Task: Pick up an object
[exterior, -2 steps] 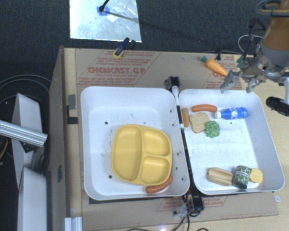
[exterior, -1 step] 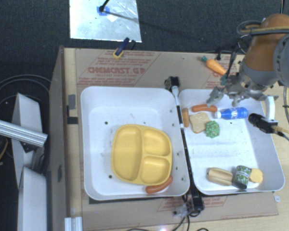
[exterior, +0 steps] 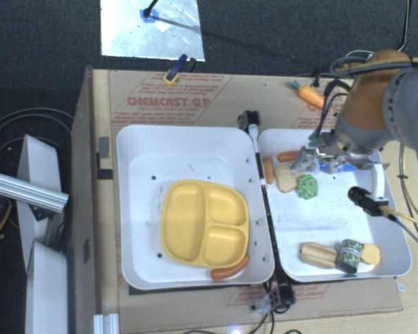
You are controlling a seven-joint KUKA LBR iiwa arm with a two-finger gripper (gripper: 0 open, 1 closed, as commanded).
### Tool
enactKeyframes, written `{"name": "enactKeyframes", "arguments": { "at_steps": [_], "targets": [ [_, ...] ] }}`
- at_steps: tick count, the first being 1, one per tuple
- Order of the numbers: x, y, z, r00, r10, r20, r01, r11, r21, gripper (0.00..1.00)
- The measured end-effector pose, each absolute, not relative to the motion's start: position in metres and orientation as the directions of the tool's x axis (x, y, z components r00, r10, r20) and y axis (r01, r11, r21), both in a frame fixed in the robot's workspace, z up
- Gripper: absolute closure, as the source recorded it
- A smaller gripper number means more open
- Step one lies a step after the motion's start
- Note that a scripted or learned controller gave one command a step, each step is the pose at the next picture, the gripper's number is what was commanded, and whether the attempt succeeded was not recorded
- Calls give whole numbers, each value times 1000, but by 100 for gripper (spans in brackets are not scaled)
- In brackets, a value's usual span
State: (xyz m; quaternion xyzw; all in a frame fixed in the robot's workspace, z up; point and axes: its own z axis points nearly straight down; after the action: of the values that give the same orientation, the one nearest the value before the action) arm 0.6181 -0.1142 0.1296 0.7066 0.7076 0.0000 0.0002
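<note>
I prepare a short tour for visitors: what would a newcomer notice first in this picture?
First the yellow tray, bright in the left bin, with a sausage at its near edge. Then the arm, reaching over the right bin from the right; its end effector hangs above small toy foods, close to a green piece.
</note>
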Motion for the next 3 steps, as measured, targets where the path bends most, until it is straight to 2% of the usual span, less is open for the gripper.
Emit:
{"name": "enactKeyframes", "arguments": {
  "at_steps": [1,2,3],
  "targets": [
    [642,-87,85,-1,1000,-5,1000,1,3,0],
    [643,-85,96,-4,1000,-2,1000,4,7,100],
    [592,-133,146,-1,1000,-2,1000,1,3,100]
  ]
}}
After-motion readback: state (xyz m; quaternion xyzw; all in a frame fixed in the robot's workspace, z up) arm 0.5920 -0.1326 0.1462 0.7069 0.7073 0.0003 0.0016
